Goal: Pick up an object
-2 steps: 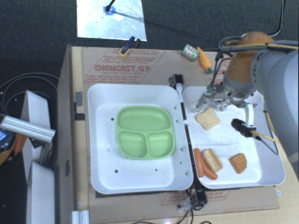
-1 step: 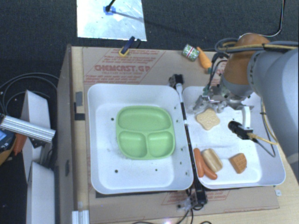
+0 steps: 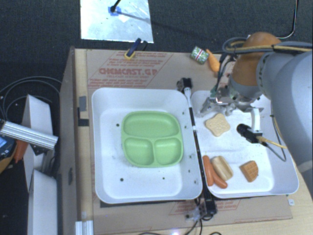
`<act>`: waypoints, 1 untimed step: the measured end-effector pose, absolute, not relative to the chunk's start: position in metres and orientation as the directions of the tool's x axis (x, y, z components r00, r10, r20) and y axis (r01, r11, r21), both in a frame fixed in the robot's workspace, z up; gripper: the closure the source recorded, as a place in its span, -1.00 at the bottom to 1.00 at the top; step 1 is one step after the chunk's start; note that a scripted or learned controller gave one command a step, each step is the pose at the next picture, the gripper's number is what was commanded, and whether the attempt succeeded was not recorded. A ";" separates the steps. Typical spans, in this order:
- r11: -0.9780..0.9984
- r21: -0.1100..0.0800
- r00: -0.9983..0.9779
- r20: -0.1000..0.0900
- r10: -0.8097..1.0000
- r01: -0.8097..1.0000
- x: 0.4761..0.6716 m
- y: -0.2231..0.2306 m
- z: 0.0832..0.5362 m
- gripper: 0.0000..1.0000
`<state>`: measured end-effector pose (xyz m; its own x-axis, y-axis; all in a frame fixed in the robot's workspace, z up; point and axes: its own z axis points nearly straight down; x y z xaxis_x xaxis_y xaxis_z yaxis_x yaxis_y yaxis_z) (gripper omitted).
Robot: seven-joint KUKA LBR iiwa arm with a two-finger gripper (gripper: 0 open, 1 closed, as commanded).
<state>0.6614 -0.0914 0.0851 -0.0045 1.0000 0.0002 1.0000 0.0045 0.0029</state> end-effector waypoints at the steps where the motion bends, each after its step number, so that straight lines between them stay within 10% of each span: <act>1: 0.001 0.002 -0.001 -0.001 1.000 1.000 0.643 -0.093 0.085 -1.00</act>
